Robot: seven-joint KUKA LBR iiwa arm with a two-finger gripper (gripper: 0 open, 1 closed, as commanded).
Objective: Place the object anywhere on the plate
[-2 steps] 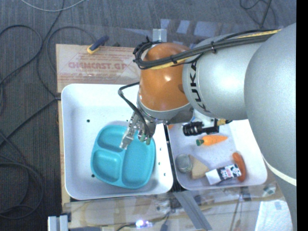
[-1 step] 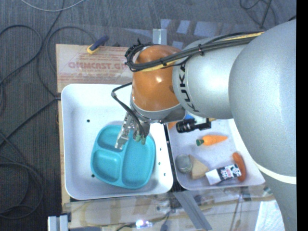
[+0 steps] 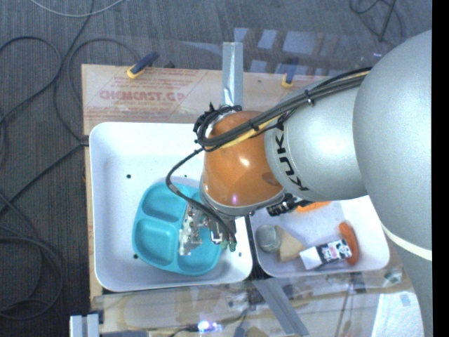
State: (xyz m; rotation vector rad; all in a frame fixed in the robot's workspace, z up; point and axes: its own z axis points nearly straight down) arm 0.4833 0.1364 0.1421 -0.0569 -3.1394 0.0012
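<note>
Struts [image 3: 270, 306] of metal along the near edge, just under both bins. Next, left bin [image 3: 112, 181], white and shallow, with a teal plate [image 3: 158, 234] in its near right part; three compartments, the right rim close to the bin's right wall. Over the plate's right side, gripper [image 3: 198, 234], a cluster of metal and wires hanging low above or on the teal surface; cannot tell whether released or clenched, nor whether anything is gripped. A small green bit at the gripper's right edge, too small to name. Just right, past the shared walls, right bin [image 3: 366, 220] with the loose things, all apart from the plate: grey puck [image 3: 267, 239] by the left wall, beige wedge [image 3: 289, 246] touching or just beside it, black-and-white carton [image 3: 328, 253] next to the wedge, red sausage [image 3: 349, 241] at the carton's right end, and an orange piece [image 3: 316, 204] farther back, half hidden under the arm. Cannot tell which of these is the object. Above both bins, arm [image 3: 316, 146], grey and bulky, reaching in from the right, with orange band [image 3: 238, 163] over the gap between the bins. Black cables [image 3: 231, 135] looped over the band and running back along the arm. Beyond, tabletop [image 3: 140, 100], a pale board with faded red print, a grey post [image 3: 233, 72] upright at its middle, and yellow clamps [image 3: 142, 64] on the far edge. Farthest, dark floor [image 3: 56, 41] with thin cords.
</note>
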